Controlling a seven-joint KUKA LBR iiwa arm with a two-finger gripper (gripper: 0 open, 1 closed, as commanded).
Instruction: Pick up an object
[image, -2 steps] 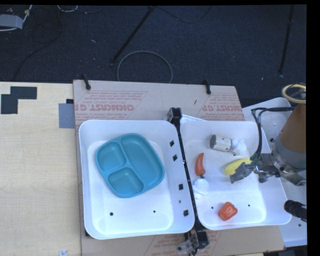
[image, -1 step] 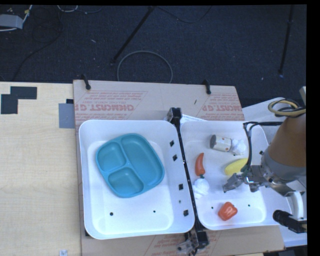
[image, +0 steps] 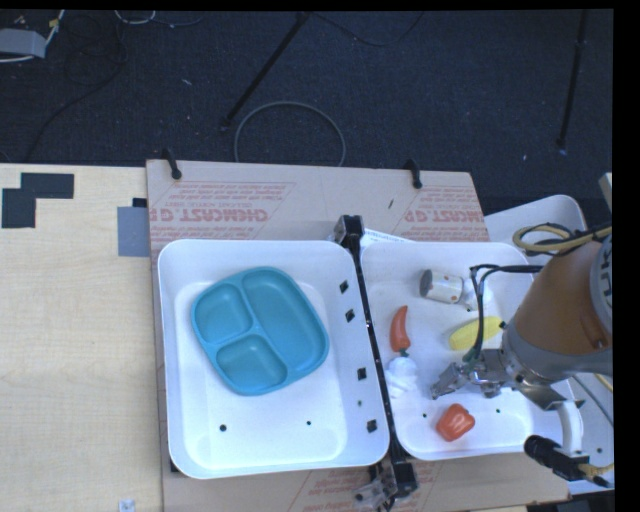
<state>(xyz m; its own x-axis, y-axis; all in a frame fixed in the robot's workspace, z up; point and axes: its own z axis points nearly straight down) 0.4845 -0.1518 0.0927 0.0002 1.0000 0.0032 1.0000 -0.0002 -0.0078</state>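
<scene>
A blue three-compartment plastic plate (image: 260, 329) is seen in the left white bin (image: 190, 420). In the right white bin (image: 500, 445), lower right of the frame, the pincer (image: 462, 381) is spread open, empty, just above a red-orange rounded toy pepper (image: 454, 422).

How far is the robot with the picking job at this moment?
Done: the arm has reached into the right bin, and the gripper is low among the items. In hand: nothing visibly gripped. Left: the red pepper, orange chili and yellow object lie on the bin floor, so grasp and lift remain.
</scene>
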